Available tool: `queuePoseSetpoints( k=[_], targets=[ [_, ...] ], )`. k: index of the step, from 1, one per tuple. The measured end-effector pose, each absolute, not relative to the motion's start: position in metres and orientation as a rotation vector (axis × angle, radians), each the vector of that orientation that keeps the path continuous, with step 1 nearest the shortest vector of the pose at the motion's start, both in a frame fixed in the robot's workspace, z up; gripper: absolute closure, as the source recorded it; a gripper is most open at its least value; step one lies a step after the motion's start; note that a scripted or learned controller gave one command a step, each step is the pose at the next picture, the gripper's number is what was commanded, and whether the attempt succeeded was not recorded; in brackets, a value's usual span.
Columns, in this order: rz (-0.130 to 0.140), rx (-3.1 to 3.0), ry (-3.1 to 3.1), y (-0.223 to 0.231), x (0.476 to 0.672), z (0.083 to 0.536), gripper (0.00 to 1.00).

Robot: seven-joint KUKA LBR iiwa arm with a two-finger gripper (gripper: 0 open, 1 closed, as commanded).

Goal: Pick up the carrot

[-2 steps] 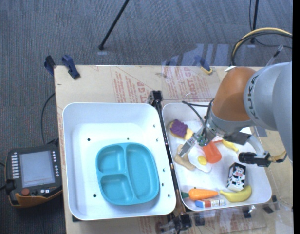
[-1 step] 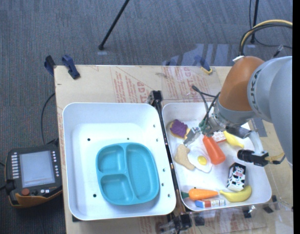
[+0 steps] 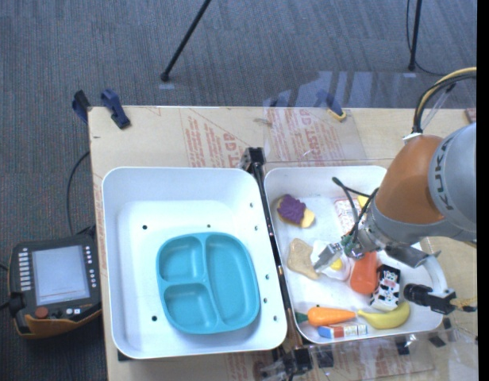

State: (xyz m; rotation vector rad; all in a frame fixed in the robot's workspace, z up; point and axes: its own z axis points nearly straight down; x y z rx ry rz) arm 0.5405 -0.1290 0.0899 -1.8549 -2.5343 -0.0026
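- Near the front edge of the right-hand white bin point(image 3: 403, 173), the carrot point(image 3: 330, 317) is lying flat on the bin floor, not yet picked up, so the whole lift looks to be still ahead.
- Over the middle of that bin, the hand point(image 3: 333, 256) is hovering above a slice of toast point(image 3: 302, 259) and a fried egg point(image 3: 337, 268), well short of the carrot; whether it is spread apart or closed I cannot tell, and nothing is showing between its tips.
- Judging by this, the arm point(image 3: 423, 193) is needing to travel toward the bin's front edge and come down before any grasp.
- Looking at the carrot itself: it is showing a bright orange tapered body with a small green stub at its left end, pointing rightward.
- A banana point(image 3: 385, 317) is lying just beside its tip, and a small tube point(image 3: 342, 332) is sitting close in front, so the neighbours are crowding it.
- Across in the left bin point(image 3: 117, 213), a teal divided plate point(image 3: 206, 282) is sitting untouched.
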Motion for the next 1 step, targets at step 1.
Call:
queuePoseSetpoints(
  k=[1],
  targets=[
    [-0.006,-1.657,-2.673,-0.0904,0.4779,0.0903,0.00]
  ],
)
